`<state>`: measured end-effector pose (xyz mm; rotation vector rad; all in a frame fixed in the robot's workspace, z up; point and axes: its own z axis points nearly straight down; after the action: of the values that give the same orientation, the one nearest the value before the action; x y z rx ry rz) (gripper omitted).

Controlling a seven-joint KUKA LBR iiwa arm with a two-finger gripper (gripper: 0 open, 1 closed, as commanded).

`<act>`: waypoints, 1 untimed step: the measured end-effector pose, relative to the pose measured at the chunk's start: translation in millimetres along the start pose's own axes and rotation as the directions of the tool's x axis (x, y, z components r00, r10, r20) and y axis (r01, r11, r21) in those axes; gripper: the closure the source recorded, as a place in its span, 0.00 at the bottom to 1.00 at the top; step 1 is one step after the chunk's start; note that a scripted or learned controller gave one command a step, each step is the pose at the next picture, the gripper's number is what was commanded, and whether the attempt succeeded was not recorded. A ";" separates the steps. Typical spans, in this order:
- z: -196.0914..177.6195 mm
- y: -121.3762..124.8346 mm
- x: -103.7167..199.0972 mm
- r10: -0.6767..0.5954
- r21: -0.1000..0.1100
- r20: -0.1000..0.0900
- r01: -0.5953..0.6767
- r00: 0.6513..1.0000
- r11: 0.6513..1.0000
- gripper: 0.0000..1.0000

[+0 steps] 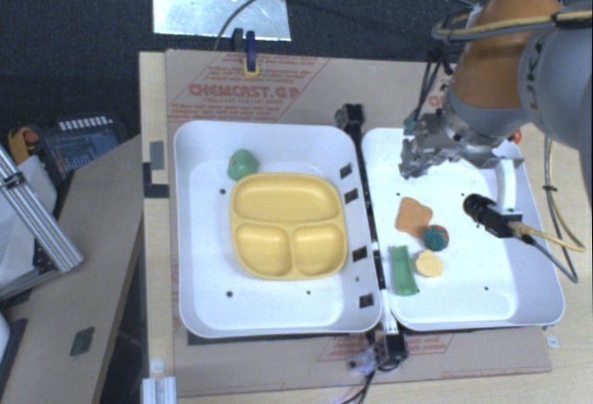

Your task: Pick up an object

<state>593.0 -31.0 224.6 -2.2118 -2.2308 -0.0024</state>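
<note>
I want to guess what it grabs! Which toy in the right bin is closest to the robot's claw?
The flat orange piece, just below the gripper in the picture. The teal ball, yellow disc and green stick all lie farther off.

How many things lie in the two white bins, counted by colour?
Yellow: 2, the divided tray and the small disc
Green: 2, the round lump and the flat bar
Orange: 1, the wedge
Teal: 1, the ball
Total: 6

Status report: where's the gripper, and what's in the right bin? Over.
Gripper over far left corner of right bin, nothing seen in it. Orange piece, small ball, yellow disc, green stick lie loose nearer the front. Nothing between gripper and them.
</note>
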 end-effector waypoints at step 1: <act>-4.7 -9.8 46.3 -0.001 0.000 -0.001 0.001 1.000 1.000 1.00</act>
<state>582.8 15.2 229.4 -2.2105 -2.2313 -0.0029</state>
